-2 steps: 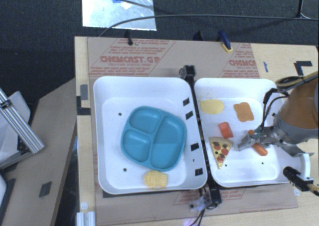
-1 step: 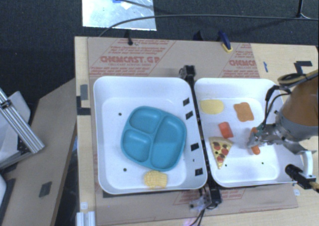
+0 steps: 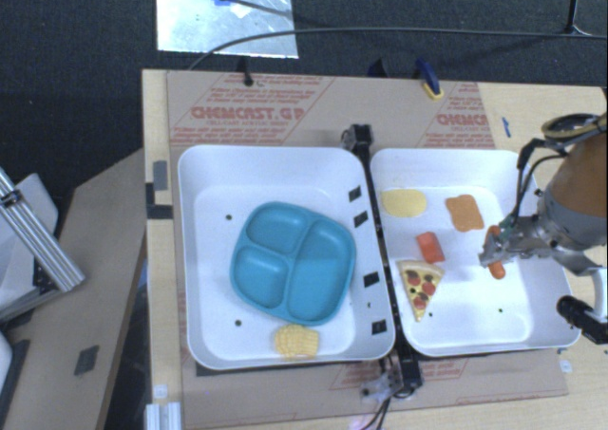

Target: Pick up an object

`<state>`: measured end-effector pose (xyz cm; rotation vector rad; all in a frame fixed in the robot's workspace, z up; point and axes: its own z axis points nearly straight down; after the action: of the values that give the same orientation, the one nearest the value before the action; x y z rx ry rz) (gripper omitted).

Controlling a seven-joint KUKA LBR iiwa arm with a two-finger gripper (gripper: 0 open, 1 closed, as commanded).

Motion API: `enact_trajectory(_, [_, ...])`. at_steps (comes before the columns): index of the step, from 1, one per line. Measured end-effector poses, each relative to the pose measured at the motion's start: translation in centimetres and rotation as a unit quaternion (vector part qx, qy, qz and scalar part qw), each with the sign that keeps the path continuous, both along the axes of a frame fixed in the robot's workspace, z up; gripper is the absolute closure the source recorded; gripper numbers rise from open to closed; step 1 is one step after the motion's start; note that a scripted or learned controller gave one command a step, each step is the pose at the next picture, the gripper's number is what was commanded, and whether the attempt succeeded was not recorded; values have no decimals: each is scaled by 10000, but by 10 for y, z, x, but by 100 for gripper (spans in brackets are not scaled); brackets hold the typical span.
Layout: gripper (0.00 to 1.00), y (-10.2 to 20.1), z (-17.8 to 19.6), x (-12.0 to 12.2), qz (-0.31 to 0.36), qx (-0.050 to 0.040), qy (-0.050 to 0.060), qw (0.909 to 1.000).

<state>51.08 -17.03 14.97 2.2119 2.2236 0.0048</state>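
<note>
My gripper (image 3: 495, 253) is over the right side of the right bin (image 3: 475, 328), coming in from the arm at the right edge. A small orange-red piece (image 3: 498, 271) sits right at the gripper's tip, touching or just below it; I cannot tell whether it is held. Further left in the same bin lie a pizza slice (image 3: 420, 284), a red chunk (image 3: 430, 247), an orange slab (image 3: 465, 212) and a pale yellow oval (image 3: 404, 202).
The left bin (image 3: 204, 229) holds a blue divided plate (image 3: 293, 262) and a yellow corn piece (image 3: 296, 340) near its front wall. A black divider with clips (image 3: 372, 238) runs between the bins. Cables arc around the arm's wrist (image 3: 532, 158).
</note>
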Motion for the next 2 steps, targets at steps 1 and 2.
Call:
enact_trajectory(1, [100,1,64,0,-1,-5,-9,10000])
enact_trajectory(2, [100,-1,128,5,3,-7,-15,10000])
